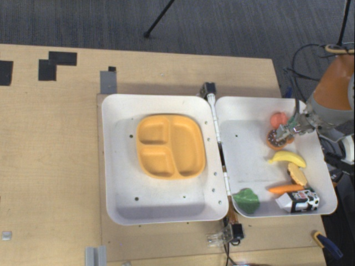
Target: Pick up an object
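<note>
Your tool (pixel 285 131) sits low in the right bin (pixel 244 148).
It touches a brown doughnut (pixel 279 140); you cannot tell its opening or hold.

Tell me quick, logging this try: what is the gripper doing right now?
Gripper: down in the right bin, at the donut beside the red fruit; cannot be told whether it grips anything.

Grey, rounded arm casing (pixel 333 111) at the right, topped by a broad orange band (pixel 336 86) with a smooth matte surface. Below it, a small two-finger gripper of pale metal (pixel 288 129), thin and angular. Black cables (pixel 310 60) looped beside the orange section.
</note>
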